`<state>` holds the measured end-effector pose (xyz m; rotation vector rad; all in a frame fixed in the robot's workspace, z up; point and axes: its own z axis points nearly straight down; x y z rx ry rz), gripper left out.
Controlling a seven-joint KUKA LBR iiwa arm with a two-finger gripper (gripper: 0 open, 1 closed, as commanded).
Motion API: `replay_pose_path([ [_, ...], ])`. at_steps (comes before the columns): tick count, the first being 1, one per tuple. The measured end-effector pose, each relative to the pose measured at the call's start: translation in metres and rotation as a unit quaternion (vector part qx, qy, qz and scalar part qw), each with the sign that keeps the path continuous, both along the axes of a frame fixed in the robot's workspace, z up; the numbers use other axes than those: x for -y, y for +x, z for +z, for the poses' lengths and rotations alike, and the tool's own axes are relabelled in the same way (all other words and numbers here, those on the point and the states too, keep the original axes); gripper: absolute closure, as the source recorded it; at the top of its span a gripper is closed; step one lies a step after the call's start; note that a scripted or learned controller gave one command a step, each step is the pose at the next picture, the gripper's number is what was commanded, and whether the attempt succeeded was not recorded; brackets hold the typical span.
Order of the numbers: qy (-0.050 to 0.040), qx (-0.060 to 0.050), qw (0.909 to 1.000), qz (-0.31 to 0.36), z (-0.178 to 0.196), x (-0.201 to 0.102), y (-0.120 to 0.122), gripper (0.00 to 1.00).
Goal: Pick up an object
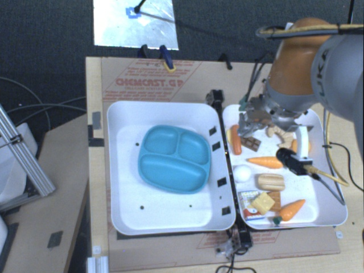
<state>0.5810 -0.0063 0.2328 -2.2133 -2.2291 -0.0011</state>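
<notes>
left bin (122, 169): blue tray (173, 158) | right of tray, right bin (333, 206): egg (243, 173), carrot (265, 162), bun (270, 182), second carrot (291, 209), packed close | end effector (249, 128) over chocolate piece (251, 144), nothing seen held, finger state impossible to tell | risk: crowding; could nudge neighbours, close on nothing, or slip off rounded food

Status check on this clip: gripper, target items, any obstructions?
Gripper low over right bin, nothing seen held. Brown block just beneath, carrot nearby. Toy food crowded around; blue tray in left bin.
</notes>
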Motion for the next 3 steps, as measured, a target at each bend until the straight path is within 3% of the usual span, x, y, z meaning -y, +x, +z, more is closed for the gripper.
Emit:
replay_pose_path([
  [1,-0.0002,0.0,1.0,-0.001,-0.01,-0.03,0.0,1.0],
  [2,-0.0007,0.001,1.0,-0.003,-0.018,-0.02,0.007,1.0],
  [3,0.0,0.001,1.0,-0.001,-0.006,-0.031,0.011,1.0],
])
